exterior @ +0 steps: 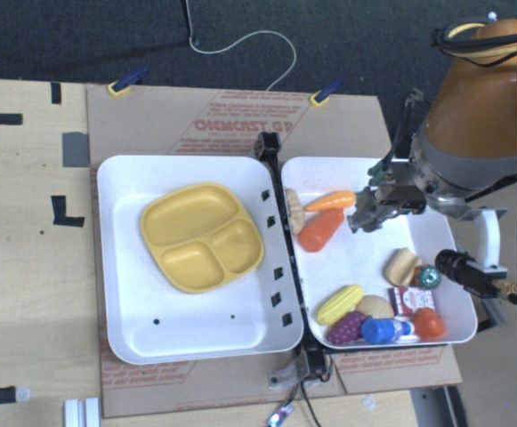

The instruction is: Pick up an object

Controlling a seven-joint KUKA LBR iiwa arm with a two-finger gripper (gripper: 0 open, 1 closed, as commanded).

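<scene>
Step in hand looks like the approach: the arm (472,123) reaches in from the right and the gripper (371,210) hangs over the far part of the right bin (365,256), just right of the two carrots. Nothing visibly between its tips, so no grasp yet, by my read. Whether it's spread or closed I can't tell; the dark head blurs together from this angle.

Likely targets: the paler carrot (329,201) at the far left of that bin, and the redder carrot (319,229) just near of it, the two touching or almost. Both sit close to the gripper's left.

Next move, my guess: shift a bit left, line up across one carrot's narrow side, drop, close. Risk of nudging the neighbour or catching both.

Other stuff, near end of the right bin: corn (339,303), grapes (347,327), a blue piece (381,331), a tomato (429,324), all packed tight. Left bin (125,265) has a yellow tray (204,236).

Hard to see: a pale item (294,208) at the divider, can't ID it. Gripper height over the bin floor unclear too.
</scene>
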